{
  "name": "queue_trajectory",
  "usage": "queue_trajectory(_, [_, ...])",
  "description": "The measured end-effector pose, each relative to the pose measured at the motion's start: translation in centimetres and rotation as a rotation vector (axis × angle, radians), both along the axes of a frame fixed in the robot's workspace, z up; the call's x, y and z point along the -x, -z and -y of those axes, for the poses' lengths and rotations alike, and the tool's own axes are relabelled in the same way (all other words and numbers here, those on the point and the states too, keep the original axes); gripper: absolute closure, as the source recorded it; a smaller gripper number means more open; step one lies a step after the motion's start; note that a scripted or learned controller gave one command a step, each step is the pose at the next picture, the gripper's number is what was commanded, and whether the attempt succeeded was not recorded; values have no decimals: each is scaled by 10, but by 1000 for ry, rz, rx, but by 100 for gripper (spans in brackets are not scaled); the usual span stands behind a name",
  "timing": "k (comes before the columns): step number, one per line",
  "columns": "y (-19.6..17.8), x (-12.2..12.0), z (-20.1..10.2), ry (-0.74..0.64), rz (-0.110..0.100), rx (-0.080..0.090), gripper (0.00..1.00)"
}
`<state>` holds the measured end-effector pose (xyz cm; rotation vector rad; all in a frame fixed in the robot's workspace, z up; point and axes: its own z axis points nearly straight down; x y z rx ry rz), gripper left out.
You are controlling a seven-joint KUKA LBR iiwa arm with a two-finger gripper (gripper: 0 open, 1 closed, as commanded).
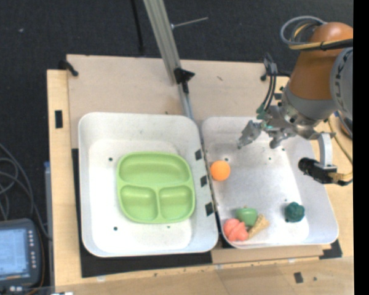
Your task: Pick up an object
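My gripper (pixel 259 138) hangs over the back of the right bin (pixel 307 223), its two fingers spread open with nothing between them. An orange ball (pixel 220 170) lies in that bin near its left wall, below and left of the gripper. At the bin's front sit a pink object (pixel 235 229), a green object (pixel 248 216) and a tan piece (pixel 259 225), bunched together. A dark green object (pixel 294 212) rests toward the front right.
The left bin (pixel 98 140) holds a light green divided plate (pixel 155 186). A slanted metal pole (pixel 164 37) rises behind the bins. A black fitting with cable (pixel 318 169) sits over the right bin's right side. A screen device (pixel 9 254) stands off the bench at lower left.
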<state>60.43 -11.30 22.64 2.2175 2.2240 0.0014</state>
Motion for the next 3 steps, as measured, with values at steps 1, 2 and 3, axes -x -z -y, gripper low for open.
queue_trajectory(1, [0, 0, 0, 1, 0, 0, 0])
queue_trajectory(2, [63, 3, 2, 4, -6, 1, 0])
queue_trajectory(3, [104, 0, 4, 6, 0, 3, 0])
